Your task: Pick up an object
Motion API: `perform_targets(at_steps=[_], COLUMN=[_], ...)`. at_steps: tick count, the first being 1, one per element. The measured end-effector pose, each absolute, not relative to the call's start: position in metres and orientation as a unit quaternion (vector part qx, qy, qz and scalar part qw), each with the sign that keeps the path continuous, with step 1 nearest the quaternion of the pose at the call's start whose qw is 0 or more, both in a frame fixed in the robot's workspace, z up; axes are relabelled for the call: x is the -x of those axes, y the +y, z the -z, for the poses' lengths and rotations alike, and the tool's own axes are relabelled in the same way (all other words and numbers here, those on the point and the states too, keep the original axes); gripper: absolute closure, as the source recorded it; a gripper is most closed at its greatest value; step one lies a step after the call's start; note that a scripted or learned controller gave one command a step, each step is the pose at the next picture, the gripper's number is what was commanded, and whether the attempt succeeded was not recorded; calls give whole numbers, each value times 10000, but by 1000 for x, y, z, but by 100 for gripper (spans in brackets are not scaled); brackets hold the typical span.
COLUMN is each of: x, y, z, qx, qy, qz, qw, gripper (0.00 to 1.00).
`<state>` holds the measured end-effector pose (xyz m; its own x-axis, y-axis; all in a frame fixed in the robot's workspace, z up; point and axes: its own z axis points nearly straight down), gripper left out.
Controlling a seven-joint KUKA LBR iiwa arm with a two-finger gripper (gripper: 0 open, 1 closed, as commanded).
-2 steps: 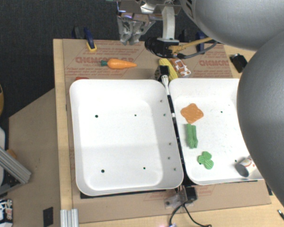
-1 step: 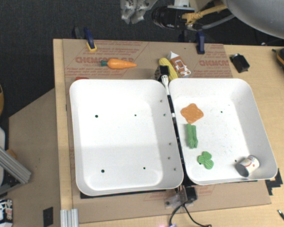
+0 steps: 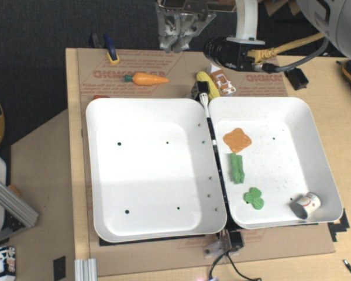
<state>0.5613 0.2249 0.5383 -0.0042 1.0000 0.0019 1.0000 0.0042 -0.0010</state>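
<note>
On the table, behind the bins, a toy carrot [image 3: 147, 79] lies on the cardboard, and my gripper [image 3: 178, 38] hangs above the far edge, near it; I cannot tell if my jaws are open or closed. The left bin [image 3: 99, 157] has only small dark dots on its floor. The right bin [image 3: 316, 139] holds an orange flat piece [image 3: 237, 139], a green stick [image 3: 237, 168], a green leafy piece [image 3: 254, 198] and a small can [image 3: 306, 204] in the near corner. I think the flat pieces could slip from my jaws (they sit low), and the can may roll against the wall.
</note>
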Motion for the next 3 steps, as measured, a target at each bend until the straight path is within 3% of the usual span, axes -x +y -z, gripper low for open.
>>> perform_targets(at_steps=[1, 2, 3], x=[-481, -493, -492], y=[224, 98, 105], z=[-535, -536, -535], qx=[7057, 7119, 7070], qy=[-7085, -7023, -7072], qz=[-21, -12, -10], qw=[17, -3, 7], gripper=[100, 100, 0])
